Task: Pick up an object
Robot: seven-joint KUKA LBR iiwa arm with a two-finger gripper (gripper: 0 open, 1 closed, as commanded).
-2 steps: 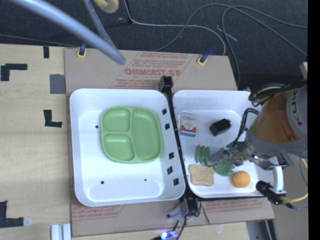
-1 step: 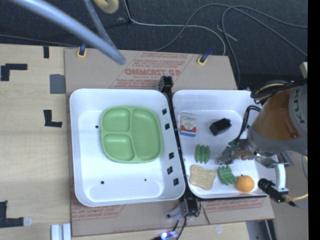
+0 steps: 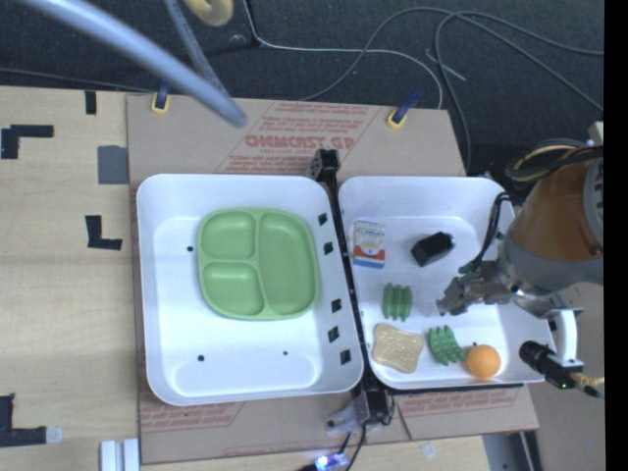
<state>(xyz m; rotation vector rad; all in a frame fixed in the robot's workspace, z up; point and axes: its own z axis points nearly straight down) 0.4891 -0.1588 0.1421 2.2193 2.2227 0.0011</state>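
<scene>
Red print on the cardboard sheet (image 3: pixel 294 130) under the bins reads roughly "CHEMCAST GP"; the smaller lines are too blurred to read. The small carton (image 3: pixel 369 242) in the right bin (image 3: pixel 412 189) has a red and blue label, not legible. The gripper (image 3: pixel 459 295) hangs at centre right over that bin, near the black block (image 3: pixel 432 248); whether it is closed or spread I cannot tell. Lower right lie a green ridged piece (image 3: pixel 397 301), a bread slice (image 3: pixel 397 347), a green spiky toy (image 3: pixel 444 343) and an orange (image 3: pixel 482 361). The left bin (image 3: pixel 157 263) holds a green divided plate (image 3: pixel 259 263).
</scene>
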